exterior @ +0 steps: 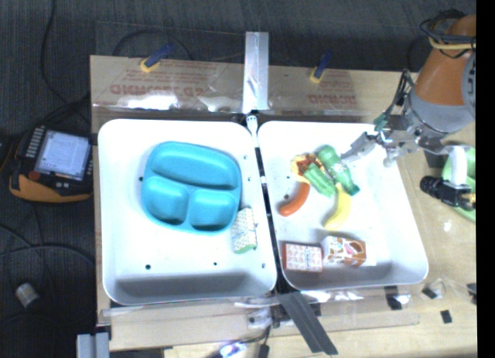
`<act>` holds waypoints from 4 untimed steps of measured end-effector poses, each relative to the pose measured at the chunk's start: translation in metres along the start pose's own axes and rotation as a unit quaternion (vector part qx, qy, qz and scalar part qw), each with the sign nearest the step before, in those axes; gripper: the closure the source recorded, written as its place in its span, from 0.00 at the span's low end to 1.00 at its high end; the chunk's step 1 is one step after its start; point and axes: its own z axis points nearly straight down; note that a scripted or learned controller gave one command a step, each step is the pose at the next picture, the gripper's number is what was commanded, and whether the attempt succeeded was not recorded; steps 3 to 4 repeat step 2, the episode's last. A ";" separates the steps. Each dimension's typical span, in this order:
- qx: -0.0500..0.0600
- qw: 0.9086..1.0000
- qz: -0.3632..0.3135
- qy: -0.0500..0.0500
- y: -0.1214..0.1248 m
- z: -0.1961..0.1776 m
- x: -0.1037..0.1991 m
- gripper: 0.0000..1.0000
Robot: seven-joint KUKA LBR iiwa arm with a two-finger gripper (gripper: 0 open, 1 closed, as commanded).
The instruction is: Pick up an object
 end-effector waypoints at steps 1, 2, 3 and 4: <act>0.000 1.000 0.028 -0.001 -0.027 0.105 0.019 0.00; 0.001 1.000 0.028 0.001 -0.027 0.097 0.020 1.00; 0.001 1.000 0.028 0.001 -0.027 0.097 0.020 1.00; 0.001 1.000 0.028 0.001 -0.027 0.097 0.020 1.00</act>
